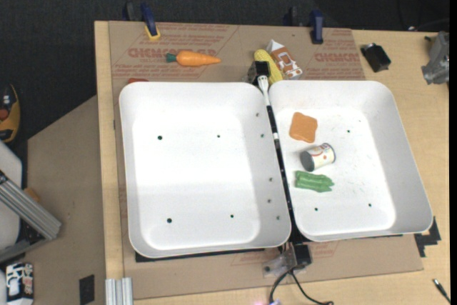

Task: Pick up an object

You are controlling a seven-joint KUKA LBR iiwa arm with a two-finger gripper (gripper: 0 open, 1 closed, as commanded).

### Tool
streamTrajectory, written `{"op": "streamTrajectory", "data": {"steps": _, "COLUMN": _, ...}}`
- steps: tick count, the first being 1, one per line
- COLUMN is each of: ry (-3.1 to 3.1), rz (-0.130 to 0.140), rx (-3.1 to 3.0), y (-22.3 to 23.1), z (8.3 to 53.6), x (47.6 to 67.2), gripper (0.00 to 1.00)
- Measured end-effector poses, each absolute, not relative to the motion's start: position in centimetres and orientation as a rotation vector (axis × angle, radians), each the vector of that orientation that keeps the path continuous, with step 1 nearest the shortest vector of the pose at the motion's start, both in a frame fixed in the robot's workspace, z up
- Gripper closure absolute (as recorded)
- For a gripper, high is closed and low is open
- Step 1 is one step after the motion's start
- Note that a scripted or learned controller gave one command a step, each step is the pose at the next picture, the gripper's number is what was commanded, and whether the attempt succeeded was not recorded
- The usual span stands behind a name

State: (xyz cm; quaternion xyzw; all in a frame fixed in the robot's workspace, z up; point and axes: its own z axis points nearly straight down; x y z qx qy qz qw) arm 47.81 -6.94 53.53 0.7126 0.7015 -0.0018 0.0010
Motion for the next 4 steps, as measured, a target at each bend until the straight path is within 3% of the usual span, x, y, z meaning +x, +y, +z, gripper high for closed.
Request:
{"op": "streamTrajectory", "data": {"steps": 1, "ry": 2.206, "rz": -0.012, "rx": 2.239, "y": -22.7, "z": 48.0, "x": 47.6, "gripper": 1.0}}
{"op": "streamTrajectory", "data": {"steps": 2, "ry": 2.217, "rz": 0.001, "rx": 2.215, "y": -22.0, "z": 49.5, "x": 48.0, "gripper": 1.0}}
{"op": "streamTrajectory", "data": {"steps": 3, "ry": 2.236, "rz": -0.011, "rx": 2.231, "y": -17.1, "z": 32.2, "x": 47.8, "gripper": 1.0}}
{"op": "streamTrajectory", "data": {"steps": 4, "ry": 2.236, "rz": -0.002, "rx": 2.218, "y": -9.8, "z": 27.9, "x": 47.9, "gripper": 1.0}}
